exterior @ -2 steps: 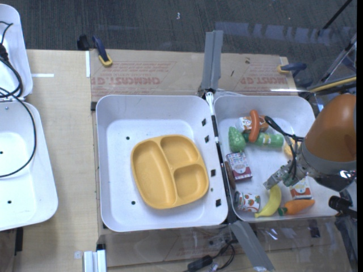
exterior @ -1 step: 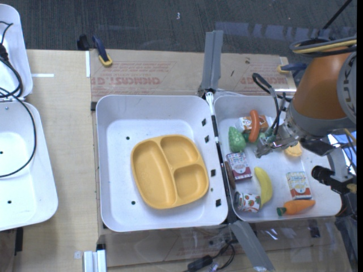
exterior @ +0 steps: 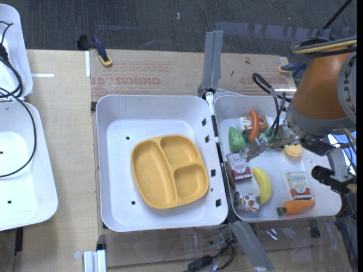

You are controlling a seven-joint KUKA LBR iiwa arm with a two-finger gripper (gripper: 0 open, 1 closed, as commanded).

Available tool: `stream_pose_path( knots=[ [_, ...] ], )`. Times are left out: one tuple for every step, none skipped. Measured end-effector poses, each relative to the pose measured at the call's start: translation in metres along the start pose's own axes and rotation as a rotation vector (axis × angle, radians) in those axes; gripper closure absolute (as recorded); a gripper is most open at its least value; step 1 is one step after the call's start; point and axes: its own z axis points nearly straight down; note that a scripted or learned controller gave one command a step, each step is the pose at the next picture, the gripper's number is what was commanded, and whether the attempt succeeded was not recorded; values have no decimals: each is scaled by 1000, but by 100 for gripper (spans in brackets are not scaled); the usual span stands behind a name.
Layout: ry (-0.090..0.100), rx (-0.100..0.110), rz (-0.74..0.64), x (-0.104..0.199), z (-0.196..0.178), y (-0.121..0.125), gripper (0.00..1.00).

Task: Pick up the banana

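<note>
The yellow banana (exterior: 262,184) lies in the right bin (exterior: 332,208), near its middle, curved and pointing toward the front edge. My gripper (exterior: 256,147) hangs just above and behind the banana, over the spot between a green item and a red box. It is apart from the banana. The grey arm with its orange band (exterior: 322,86) reaches in from the right and hides part of the bin's far right side.
Around the banana lie a red box (exterior: 239,166), a small can (exterior: 247,202), a juice carton (exterior: 298,185), a carrot (exterior: 296,207), a green item (exterior: 236,138), a red sausage (exterior: 254,124) and a small yellow piece (exterior: 293,149). The left bin (exterior: 113,123) bears a yellow divided plate (exterior: 170,170).
</note>
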Motion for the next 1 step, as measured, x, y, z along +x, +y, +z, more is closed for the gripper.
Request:
stream_pose_path(
  knots=[
    [1, 0, -66, -12, 91, -56, 0]
  ],
)
